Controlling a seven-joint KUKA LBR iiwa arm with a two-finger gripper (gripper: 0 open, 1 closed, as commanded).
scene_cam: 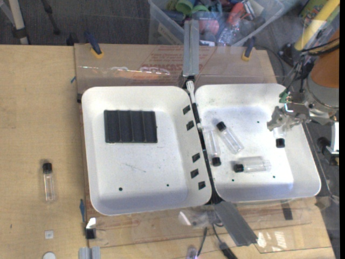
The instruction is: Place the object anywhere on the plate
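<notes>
A black ridged plate (130, 126) lies flat in the upper left of the left bin (102, 193). Three clear vials with black caps lie in the right bin (302, 185). One vial (229, 136) is near the middle, a second (212, 146) rests along the divider, and a third (252, 165) sits toward the front. My gripper (277, 121) hangs over the right bin's right side, right of the vials and apart from them. A small black piece (280, 142) lies just below it.
Another capped vial (48, 181) lies on the wooden bench left of the bins. A clear tub of colourful items (215, 7) stands behind the bins. Cables and the arm's body crowd the right edge.
</notes>
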